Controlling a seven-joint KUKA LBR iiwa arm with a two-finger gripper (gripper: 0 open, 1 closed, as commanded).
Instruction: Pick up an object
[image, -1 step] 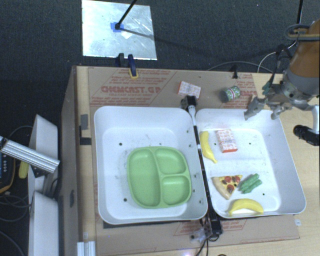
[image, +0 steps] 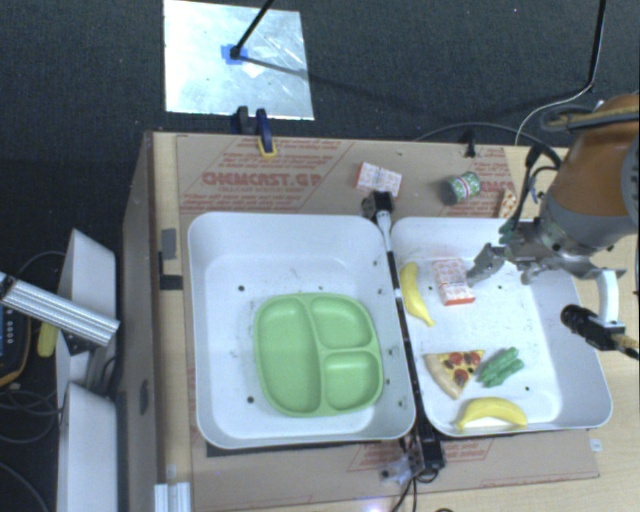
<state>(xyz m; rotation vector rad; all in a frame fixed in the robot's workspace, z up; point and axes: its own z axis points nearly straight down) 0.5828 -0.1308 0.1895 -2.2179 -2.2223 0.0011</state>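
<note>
- The likeliest target is the small red-and-white carton (image: 453, 281), lying flat in the far-left part of the right bin (image: 575, 395), just beside the hand (image: 497, 262).
- It looks like a light cardboard or plastic toy box: stiff enough to pinch, but with smooth faces that could slip. A hold across its two long edges, near the middle, seems safest, since lying flat it offers little height to grip.
- The hand hangs just right of the carton's far corner, with two dark fingers spread and nothing between them, so it is released and holds nothing.
- A yellow banana (image: 414, 294) lies just left of the carton, along the bin's left wall. It appears to be a hard, light toy, curved and glossy, so it would tend to roll or squirt out of a pinch unless taken across its thick middle.
- Nearer in the same bin lie a pizza slice (image: 456, 368), a green vegetable piece (image: 500, 366) just to its right, and a second banana (image: 492, 411) by the near wall. All look light, and the flat slice would be awkward to take off the floor.
- The left bin (image: 230, 260) holds a green divided plate (image: 318, 353), broad and shallow, too wide for a simple pinch except at its rim.
- On the surface (image: 290, 170) beyond the bins sit a small can (image: 463, 186) and a small packet (image: 378, 179).
</note>
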